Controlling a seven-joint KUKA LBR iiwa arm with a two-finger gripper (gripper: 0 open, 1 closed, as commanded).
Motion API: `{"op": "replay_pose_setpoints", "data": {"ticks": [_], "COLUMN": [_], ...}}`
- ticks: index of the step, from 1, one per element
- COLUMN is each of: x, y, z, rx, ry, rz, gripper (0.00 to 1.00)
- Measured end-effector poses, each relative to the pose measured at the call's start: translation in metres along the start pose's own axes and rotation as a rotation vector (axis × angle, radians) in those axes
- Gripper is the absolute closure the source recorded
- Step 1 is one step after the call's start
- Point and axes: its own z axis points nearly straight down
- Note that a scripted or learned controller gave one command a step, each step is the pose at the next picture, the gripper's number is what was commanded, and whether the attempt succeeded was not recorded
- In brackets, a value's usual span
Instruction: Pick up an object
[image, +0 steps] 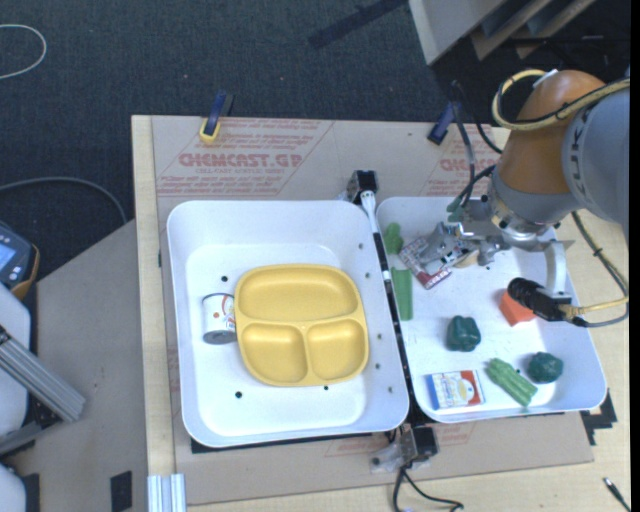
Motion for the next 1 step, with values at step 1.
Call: {"op": "replay_pose_setpoints", "data": {"ticks": [1], "x": [0.0006], "y": [-0.0012], "z": [0.0558], "rx": [-0.001], "ry": [0.000], "rz": [0.000], "gripper": [0.00]}}
